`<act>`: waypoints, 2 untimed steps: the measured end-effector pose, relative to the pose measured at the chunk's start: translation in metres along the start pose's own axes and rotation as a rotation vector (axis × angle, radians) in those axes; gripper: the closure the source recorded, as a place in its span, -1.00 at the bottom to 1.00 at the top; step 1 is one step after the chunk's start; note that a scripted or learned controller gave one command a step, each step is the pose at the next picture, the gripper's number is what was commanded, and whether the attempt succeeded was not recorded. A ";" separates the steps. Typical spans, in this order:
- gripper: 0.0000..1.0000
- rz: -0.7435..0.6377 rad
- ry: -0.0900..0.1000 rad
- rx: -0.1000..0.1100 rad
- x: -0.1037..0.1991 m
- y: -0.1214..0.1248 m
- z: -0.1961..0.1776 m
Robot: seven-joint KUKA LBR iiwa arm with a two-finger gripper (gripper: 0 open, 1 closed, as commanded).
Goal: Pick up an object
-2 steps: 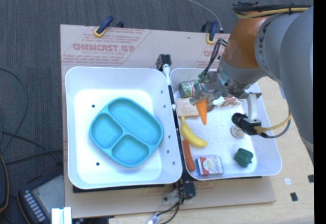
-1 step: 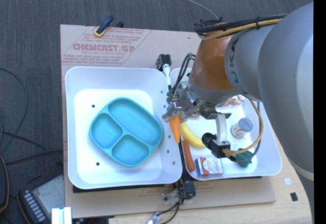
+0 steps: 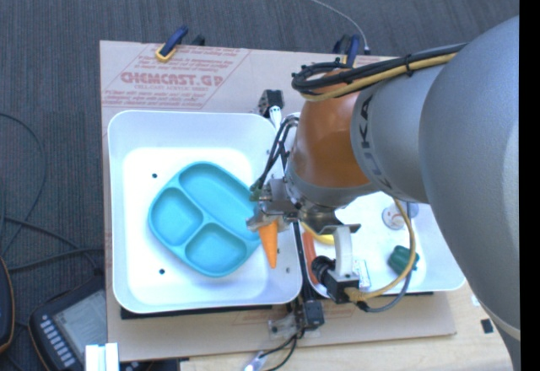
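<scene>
I take the blue divided plate (image 3: 205, 219) in the left bin (image 3: 122, 192) as my landmark. An orange carrot-shaped piece (image 3: 269, 244) hangs point-down just off the plate's right edge, over the strip of white floor between the plate and the wall that divides the two bins. Its thick top end disappears up under the gripper (image 3: 270, 217), which sits directly above it beneath the arm's orange wrist band.

From this angle I cannot tell whether the pincer is apart or clamped on the carrot; the wrist hardware hides that junction. So I judge the pick as either just made or about to be made, with the lift clear of the bin yet to come.

Well right of the plate, in the other bin (image 3: 439, 281), lies a small green object (image 3: 402, 259), untouched.
</scene>
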State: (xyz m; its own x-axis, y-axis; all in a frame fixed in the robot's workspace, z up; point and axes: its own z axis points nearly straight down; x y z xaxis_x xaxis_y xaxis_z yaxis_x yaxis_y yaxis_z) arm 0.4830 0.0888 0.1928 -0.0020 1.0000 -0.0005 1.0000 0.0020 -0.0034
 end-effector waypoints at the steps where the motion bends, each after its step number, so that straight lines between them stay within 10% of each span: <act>1: 1.00 0.001 0.000 0.001 0.000 0.000 -0.009; 2: 1.00 0.001 -0.001 0.000 0.022 0.000 0.011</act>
State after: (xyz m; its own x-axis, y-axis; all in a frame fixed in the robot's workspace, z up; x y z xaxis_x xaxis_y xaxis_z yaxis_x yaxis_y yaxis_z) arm 0.4829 0.1107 0.1819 -0.0009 1.0000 -0.0012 1.0000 0.0009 -0.0036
